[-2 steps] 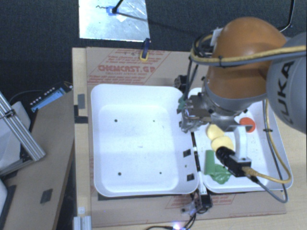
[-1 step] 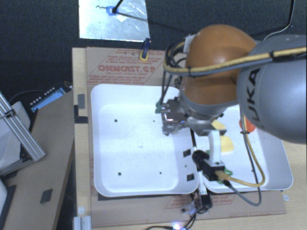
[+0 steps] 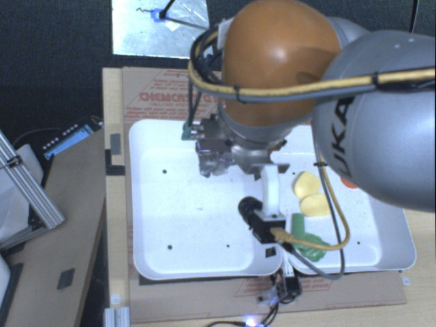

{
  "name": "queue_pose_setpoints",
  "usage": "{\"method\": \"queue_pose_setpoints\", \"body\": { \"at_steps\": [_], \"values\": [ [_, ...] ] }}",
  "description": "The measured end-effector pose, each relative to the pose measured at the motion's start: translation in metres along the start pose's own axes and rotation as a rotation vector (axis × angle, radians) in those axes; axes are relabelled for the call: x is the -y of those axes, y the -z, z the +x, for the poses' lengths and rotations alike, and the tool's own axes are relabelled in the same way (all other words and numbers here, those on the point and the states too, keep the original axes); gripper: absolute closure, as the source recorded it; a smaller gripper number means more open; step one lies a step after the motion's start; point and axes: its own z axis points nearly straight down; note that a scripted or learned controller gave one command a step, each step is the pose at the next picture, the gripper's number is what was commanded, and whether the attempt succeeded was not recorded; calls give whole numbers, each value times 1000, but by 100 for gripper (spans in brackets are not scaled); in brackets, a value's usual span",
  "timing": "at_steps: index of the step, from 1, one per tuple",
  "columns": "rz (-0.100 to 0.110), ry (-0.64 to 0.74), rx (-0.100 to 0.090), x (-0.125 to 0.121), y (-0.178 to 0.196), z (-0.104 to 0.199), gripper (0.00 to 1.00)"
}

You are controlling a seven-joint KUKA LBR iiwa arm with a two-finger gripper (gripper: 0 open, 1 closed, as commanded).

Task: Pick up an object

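My gripper [image 3: 210,161] hangs over the far right part of the left white bin [image 3: 170,210], low above its floor, and I see nothing between or under it. The large arm with its orange band [image 3: 279,46] hides much of both bins. In the right bin [image 3: 385,247] two pale yellow pieces [image 3: 310,193] lie side by side just right of the divider. A green object [image 3: 310,246] lies near that bin's front edge. A small red-orange thing [image 3: 347,181] peeks out from under the arm.
Both bins rest on a cardboard sheet [image 3: 153,94]. A silver sheet [image 3: 160,16] lies behind it. At the left stand a metal frame [image 3: 30,193] and a black-and-blue device [image 3: 68,138].
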Motion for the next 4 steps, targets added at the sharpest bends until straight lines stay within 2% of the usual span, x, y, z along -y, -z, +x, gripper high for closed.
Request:
{"method": "queue_pose_setpoints", "body": {
  "at_steps": [1, 2, 3, 4],
  "values": [
    [4, -4, 3, 0, 15, 24, 100],
    [7, -9, 5, 0, -9, 22, 100],
    [-3, -12, 2, -77, 31, 21, 100],
    [-3, -11, 3, -168, 38, 20, 100]
  ]
}}
